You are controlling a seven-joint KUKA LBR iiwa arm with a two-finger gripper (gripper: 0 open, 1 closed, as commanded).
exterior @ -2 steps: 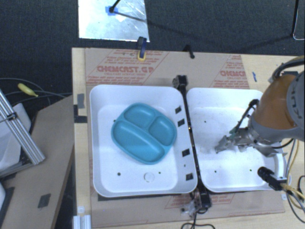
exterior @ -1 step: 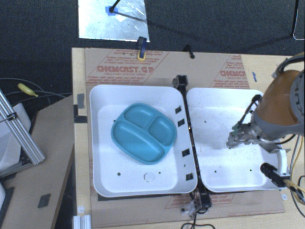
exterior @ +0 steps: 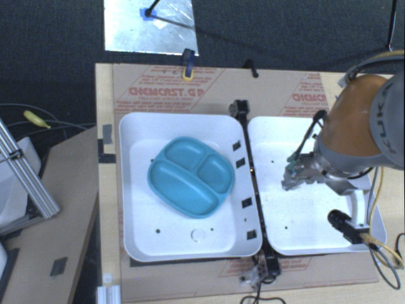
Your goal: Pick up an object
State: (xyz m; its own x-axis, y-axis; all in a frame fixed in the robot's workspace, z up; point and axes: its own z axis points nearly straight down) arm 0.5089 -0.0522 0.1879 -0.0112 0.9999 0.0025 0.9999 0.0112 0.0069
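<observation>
A blue divided plate (exterior: 190,176) lies flat in the middle of the left bin (exterior: 136,170), with three compartments facing up. My gripper (exterior: 291,177) hangs low over the left part of the right bin (exterior: 278,233), well apart from the plate and across the divider from it. The arm's grey and orange wrist (exterior: 357,128) covers the bin's right side. A small teal spot shows at the gripper's tip, too small to identify.
A faint pale round mark or disc (exterior: 198,235) sits near the left bin's front wall. Black clips (exterior: 247,202) line the divider between the bins. Brown cardboard (exterior: 164,90) lies under both bins, with a yellow-blue clamp (exterior: 188,65) at its back edge.
</observation>
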